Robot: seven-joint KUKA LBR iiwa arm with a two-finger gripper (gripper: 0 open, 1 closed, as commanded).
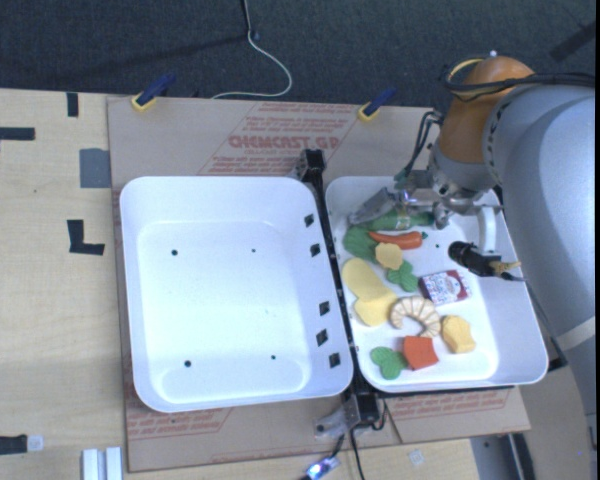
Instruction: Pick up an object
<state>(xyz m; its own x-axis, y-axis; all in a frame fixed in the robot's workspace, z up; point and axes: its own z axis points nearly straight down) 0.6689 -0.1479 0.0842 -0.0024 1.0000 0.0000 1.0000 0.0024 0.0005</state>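
Arm reaches in from the right w/ gripper low over the far end of the right bin, just above a red chili and green leaf piece — prob. lined up there to grab one of them. Can't tell if the fingers are spread or closed; nothing visibly between them. Other toy food, e.g. the shrimp and orange block, sits mid-bin, left bin beside it, both on the tabletop.
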